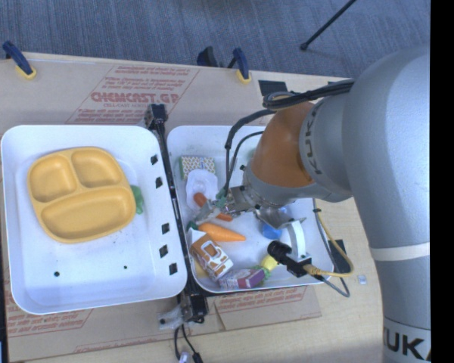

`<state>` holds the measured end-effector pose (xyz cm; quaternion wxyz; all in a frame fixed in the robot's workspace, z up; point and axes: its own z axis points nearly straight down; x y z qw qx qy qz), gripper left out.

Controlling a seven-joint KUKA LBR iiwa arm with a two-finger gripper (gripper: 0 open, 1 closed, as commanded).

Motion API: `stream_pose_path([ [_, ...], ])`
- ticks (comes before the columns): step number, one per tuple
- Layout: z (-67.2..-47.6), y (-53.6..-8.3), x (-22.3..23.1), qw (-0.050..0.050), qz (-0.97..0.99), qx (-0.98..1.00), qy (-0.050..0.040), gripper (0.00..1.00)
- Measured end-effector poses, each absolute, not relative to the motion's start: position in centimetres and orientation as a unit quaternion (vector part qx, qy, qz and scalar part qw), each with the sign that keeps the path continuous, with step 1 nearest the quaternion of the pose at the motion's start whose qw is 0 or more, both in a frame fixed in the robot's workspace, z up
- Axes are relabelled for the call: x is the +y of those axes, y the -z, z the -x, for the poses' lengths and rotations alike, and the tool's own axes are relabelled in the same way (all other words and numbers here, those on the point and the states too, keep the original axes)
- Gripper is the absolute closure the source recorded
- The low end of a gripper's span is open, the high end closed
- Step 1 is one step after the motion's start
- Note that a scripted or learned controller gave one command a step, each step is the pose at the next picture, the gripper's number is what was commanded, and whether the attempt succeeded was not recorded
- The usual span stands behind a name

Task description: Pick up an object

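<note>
1. From above, the gripper hangs low in the right bin; I cannot tell how it is set.
2. The carrot lies just beside it, near a small carton.
3. The carrot looks light, stiff and smooth; take it across its thick middle.

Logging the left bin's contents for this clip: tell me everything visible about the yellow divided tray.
The yellow divided tray looks like matte moulded plastic with rounded corners. It has three compartments: two smaller ones at the far side and one long one nearer the camera. It lies flat, slightly rotated, in the far-left part of the left white bin. A small green object peeks out at its right edge.
</note>
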<state>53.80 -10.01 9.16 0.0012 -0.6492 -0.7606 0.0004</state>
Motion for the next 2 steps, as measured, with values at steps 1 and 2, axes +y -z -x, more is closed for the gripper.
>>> stream_pose_path([
  [1, -53.8, -10.2, -10.0, 0.002, 0.647, -0.762, -0.0008, 1.00],
  [2, -57.6, -25.6, -8.6, 0.000, 0.688, -0.726, -0.0001, 1.00],
])
